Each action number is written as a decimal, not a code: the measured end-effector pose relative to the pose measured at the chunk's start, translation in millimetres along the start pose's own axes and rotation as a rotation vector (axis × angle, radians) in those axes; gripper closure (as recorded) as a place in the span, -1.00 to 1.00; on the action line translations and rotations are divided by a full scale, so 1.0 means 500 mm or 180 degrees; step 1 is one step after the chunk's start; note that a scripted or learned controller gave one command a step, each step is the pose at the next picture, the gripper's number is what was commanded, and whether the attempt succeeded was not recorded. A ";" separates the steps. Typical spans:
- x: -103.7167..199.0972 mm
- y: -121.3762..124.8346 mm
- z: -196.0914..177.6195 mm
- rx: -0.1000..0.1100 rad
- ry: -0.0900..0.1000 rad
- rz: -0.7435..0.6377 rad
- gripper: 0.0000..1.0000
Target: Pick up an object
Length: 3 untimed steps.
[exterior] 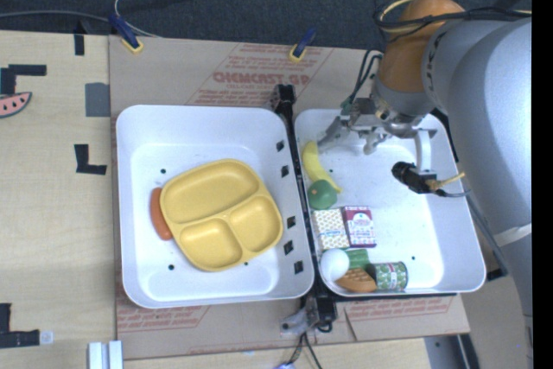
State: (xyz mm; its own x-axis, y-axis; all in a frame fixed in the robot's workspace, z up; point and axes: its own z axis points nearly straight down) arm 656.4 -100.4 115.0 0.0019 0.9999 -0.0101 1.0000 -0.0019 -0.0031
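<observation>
Bins first: you have 2 shallow white bins side by side on a cardboard sheet. Your left bin holds 1 yellow divided tray with 3 compartments, lying at a slant, and 1 orange-red object tucked just beside and partly under the tray's left edge. Your right bin holds the pickable things, all crowded along its left wall: 1 yellow banana at the top, 1 green round fruit touching the banana's lower end, below that 1 pale patterned packet and 1 small red-and-white box side by side, then 1 white egg-like ball, 1 orange piece and 1 green-labelled can lying on its side near the front edge. Writing on the box and can is too small for you to read. Red print on the cardboard behind the bins reads roughly "CHEMCAST GP". The gripper sits low over the upper part of the right bin, near the banana but apart from it, and nothing shows between its fingers; whether they are spread or pressed together you cannot tell from this angle. 2 clips with yellow and blue parts pin the cardboard's back edge.
</observation>
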 end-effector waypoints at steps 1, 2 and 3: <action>0.001 0.000 -0.019 0.0002 0.0003 -0.0002 1.00; 0.001 0.000 -0.018 0.0003 0.0002 -0.0002 -1.00; -0.002 -0.073 0.052 -0.0045 -0.0005 0.0008 -1.00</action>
State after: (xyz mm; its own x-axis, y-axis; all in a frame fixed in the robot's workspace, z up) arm 620.0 -101.8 88.9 0.0044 0.9999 -0.0115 0.9999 -0.0043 0.0112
